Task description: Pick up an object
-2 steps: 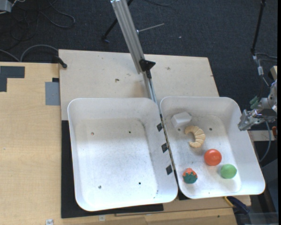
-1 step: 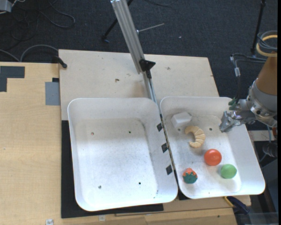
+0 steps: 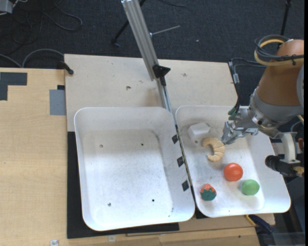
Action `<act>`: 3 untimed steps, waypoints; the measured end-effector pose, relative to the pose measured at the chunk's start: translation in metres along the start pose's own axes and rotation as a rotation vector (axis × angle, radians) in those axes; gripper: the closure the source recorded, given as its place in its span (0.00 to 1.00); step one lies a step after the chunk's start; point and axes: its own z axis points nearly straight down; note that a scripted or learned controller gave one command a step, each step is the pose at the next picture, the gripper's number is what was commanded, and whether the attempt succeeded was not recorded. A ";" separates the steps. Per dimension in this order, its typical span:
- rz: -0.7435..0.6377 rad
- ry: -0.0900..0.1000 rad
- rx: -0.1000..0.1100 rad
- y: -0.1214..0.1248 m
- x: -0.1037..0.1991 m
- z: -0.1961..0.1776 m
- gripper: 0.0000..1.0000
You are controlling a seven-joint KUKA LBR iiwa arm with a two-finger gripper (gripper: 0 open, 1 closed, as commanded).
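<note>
strawberry (image 3: pixel 208 192) front of right bin | arm lowered, end effector (image 3: pixel 229 136) beside croissant (image 3: pixel 214 148) | finger state unclear

Dark carpet (image 3: pixel 66 14) with cables (image 3: pixel 20 55) behind wooden bench (image 3: pixel 25 152).

Robotics lab or test cell. Grounds: light plywood bench (image 3: pixel 25 152) bearing two shallow white bins, left bin (image 3: pixel 87 118) and right bin (image 3: pixel 277 201), set side by side on a black mat (image 3: pixel 71 188). Grey industrial arm (image 3: pixel 280 86) with orange band entering from the right. Aluminium rail (image 3: pixel 142 37) slanting up behind the bins. Dark carpet floor (image 3: pixel 210 19) strewn with loose cables (image 3: pixel 20 14) and a stand leg. Grey tape patches (image 3: pixel 56 101) stuck on the benchtop. Small toy-like items in the right bin, including an orange ball (image 3: pixel 233 171).
</note>
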 end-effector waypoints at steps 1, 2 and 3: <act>0.000 0.000 0.001 0.008 0.059 0.010 1.00; 0.001 -0.001 -0.002 0.018 0.103 0.001 1.00; 0.001 -0.001 -0.001 0.029 0.154 0.013 1.00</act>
